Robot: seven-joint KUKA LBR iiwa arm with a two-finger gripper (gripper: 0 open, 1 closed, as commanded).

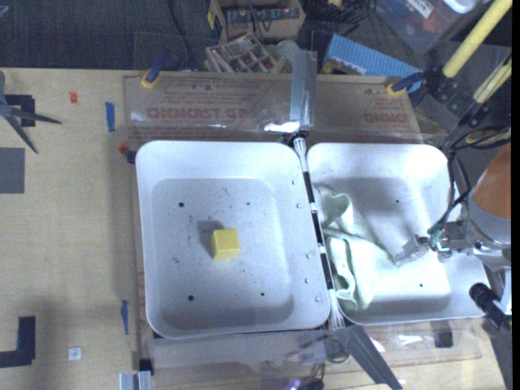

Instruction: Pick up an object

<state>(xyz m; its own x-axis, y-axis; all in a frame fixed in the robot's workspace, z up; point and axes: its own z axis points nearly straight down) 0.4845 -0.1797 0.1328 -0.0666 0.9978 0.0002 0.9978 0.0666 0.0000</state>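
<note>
We record two white bins side by side on the tan surface [65, 242]. The left bin [154, 177] holds one small yellow block [226, 244], lying flat near the middle of the bin floor, apart from every wall. The right bin [422, 165] holds a pale green cloth [348, 254], crumpled along the bin's left wall, against the divider between the bins.

The arm enters from the right; its orange band [494, 187] sits at the frame edge. The claw [406, 253] is low over the right bin floor, just beside the cloth's right edge. We cannot tell whether its fingers are apart or together, and we see nothing between them.

Behind the bins a clear sheet [219, 108] carries red lettering, mirrored and glare-washed; we cannot read it. A yellow clamp [151, 76] and blue tape marks [110, 116] sit nearby.
</note>
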